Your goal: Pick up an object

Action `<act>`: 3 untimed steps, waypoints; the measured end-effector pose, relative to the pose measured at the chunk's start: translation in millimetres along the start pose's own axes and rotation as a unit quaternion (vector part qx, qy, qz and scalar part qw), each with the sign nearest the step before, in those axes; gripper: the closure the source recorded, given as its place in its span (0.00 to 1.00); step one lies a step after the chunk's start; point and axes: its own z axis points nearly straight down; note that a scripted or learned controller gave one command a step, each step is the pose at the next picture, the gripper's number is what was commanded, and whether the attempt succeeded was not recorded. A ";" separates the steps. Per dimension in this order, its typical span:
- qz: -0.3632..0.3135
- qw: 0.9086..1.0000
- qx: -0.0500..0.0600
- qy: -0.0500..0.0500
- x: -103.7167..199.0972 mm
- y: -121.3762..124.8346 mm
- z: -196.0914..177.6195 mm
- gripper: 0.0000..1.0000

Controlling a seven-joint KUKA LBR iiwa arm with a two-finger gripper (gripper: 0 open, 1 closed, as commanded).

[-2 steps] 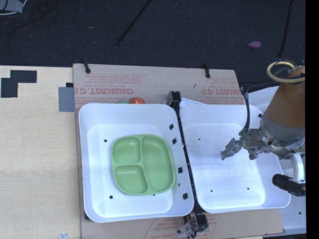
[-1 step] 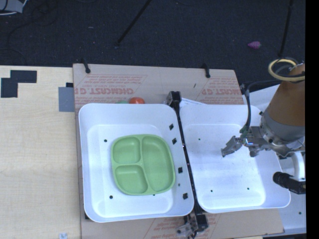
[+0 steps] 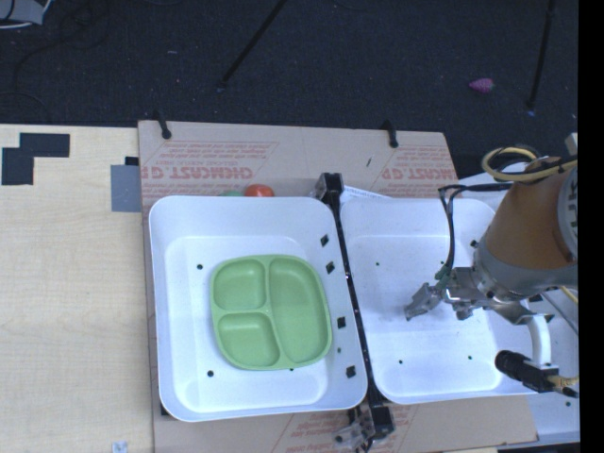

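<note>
Tool [image 3: 422, 302] hangs low over the right bin [image 3: 415, 385], nothing seen between its tips; whether it is apart or together I cannot tell. Left to right: green divided plate [image 3: 271, 311] lies flat in the left bin [image 3: 179, 347], well apart from the tool.

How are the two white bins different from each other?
The left bin holds a green divided plate lying flat; the right bin has the arm's gripper over its floor. The left bin's rim shows all round, while the arm covers part of the right bin's right side. Both are shallow, white, and sit side by side on the cardboard.
</note>
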 end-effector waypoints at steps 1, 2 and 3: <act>0.000 1.000 -0.001 0.000 1.1 -0.6 53.6 0.00; 0.003 1.000 -0.002 0.000 -0.4 -0.4 41.0 1.00; 0.000 1.000 -0.005 -0.002 -7.4 6.8 -15.5 1.00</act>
